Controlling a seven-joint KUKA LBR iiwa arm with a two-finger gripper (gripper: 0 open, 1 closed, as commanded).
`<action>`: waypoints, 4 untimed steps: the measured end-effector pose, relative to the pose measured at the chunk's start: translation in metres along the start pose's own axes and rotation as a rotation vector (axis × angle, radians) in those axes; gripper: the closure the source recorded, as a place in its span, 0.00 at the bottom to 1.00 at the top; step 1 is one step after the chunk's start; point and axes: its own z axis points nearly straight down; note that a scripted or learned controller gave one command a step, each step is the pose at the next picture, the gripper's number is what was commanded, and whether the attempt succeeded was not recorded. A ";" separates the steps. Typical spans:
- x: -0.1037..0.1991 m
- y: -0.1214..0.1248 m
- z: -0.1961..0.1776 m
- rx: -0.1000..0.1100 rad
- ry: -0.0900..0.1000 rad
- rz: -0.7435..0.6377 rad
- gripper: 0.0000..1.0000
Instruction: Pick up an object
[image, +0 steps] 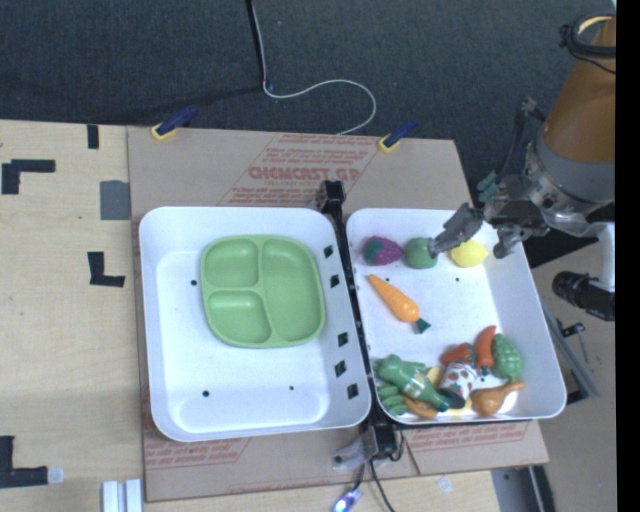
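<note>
From my seat I start at the near edge of the desk (60, 300), where the right bin (525, 330) holds a heap in its near corner: green toy vegetables (400, 378), a red and white piece (460, 378), a brown pear-shaped toy (490, 400) and a red pepper with a green one beside it (497, 352). A little further in lies a carrot (393, 298), on its own and slanted across the bin floor. The left bin (170, 330) carries a green divided plate (264, 290) and nothing I would go for. At the far end of the right bin sit a purple fruit (379, 250), a green ball (419, 254) and a yellow lemon (467, 253) in a row. The end effector (482, 232) hangs right over that row, its two dark fingers spread apart, one down by the green ball and the other by the lemon's far side; I see nothing held between them. I judge this to be the approach step, with the lemon the likely target, though the green ball is just beside one finger. The next move calls for a straight descent centred on one piece, then closing, taking care that the finger does not land on the neighbour.
</note>
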 end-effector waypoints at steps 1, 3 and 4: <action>0.052 -0.045 0.017 0.012 0.000 0.002 0.00; 0.122 -0.036 -0.028 0.006 -0.001 0.000 1.00; 0.146 -0.046 -0.128 -0.002 0.000 0.002 1.00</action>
